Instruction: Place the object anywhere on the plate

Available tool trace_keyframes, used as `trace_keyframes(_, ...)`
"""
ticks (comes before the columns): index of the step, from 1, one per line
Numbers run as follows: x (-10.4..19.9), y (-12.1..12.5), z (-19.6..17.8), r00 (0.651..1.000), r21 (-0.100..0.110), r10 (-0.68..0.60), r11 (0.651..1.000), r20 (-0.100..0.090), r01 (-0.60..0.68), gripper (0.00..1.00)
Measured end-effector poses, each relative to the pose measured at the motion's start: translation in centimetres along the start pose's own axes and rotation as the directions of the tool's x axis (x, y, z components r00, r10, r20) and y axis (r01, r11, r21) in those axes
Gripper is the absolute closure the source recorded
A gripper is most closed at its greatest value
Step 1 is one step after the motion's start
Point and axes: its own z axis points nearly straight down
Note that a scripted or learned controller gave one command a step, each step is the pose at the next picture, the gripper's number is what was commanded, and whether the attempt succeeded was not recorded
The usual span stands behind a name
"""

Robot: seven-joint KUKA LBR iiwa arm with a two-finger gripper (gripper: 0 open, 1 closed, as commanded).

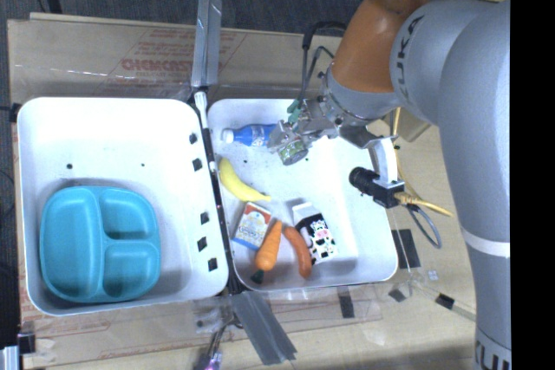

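Bottle (251, 134) lies partly hidden behind the gripper (293, 147), whose grip I cannot tell.

Both white bins (52, 134) look like smooth, slightly glossy plastic. The blue plate (100, 243) is matte-ish plastic with a soft sheen. The banana (238, 182) and carrot (269, 247) look like shiny toy plastic. The bottle (251, 135) is clear plastic, and the little cartons (251, 225) are printed paper.

Two white bins (52, 121) — one blue plate (100, 243), one bottle (251, 135), one banana (236, 181), two cartons (252, 226).
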Motion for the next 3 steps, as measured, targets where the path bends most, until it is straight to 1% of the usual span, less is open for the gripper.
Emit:
trace_keyframes(1,6.8,4.7,1.7,1.000,0.003,0.031,1.000,0.000,-0.031,1.00)
trace_keyframes(2,13.0,2.1,1.6,1.000,0.004,-0.018,1.000,-0.001,0.018,1.00)
trace_keyframes(3,19.8,-4.5,0.1,0.999,0.004,0.049,0.999,0.000,-0.049,1.00)
